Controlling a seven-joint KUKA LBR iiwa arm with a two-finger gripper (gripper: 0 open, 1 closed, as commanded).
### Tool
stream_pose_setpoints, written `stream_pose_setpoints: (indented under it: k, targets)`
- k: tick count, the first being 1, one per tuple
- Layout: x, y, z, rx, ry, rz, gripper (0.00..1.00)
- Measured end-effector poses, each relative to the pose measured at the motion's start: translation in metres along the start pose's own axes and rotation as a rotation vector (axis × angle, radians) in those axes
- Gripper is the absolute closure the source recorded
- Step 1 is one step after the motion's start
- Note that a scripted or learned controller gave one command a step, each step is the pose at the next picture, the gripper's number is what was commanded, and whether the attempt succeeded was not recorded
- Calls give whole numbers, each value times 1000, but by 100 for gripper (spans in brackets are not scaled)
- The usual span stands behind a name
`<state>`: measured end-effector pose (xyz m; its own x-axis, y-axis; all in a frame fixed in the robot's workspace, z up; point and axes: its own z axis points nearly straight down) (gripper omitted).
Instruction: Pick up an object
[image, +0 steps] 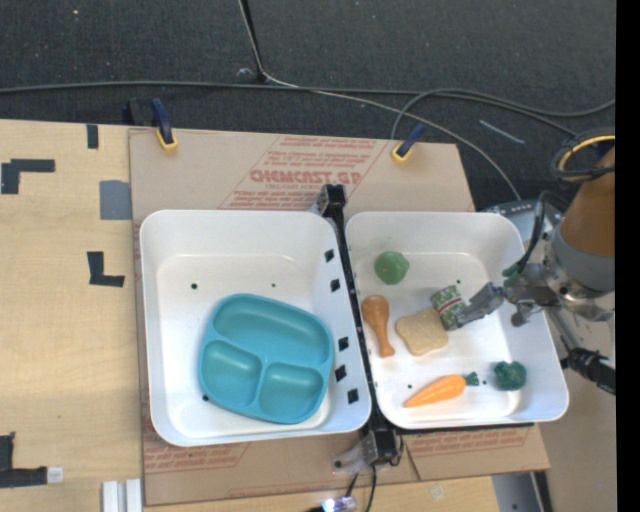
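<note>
The right bin (500, 236) holds several toy foods. A green ball (392, 267) lies near the back. A tan drumstick (378, 323) sits by the divider, with a bread slice (422, 333) beside it. A small green and red can (446, 304) rests just right of the bread. An orange carrot (437, 391) and a green broccoli piece (509, 375) lie along the front. My gripper (501, 308) hangs at the bin's right side, open, with white bin floor showing between its fingers. Its left finger (481, 303) reaches to the can's right edge.
The left bin (160, 240) holds a turquoise divided plate (265, 357). A black divider strip (343, 300) runs between the bins. Both bins sit on a cardboard sheet (300, 165) held by two clamps. Cables trail across the dark floor behind.
</note>
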<state>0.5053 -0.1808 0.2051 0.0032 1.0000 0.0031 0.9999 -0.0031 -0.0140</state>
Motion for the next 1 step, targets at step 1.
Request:
stream_pose_setpoints:
  k: [1]
  targets:
    - [0,3,-6,-12,-3,-4,0]
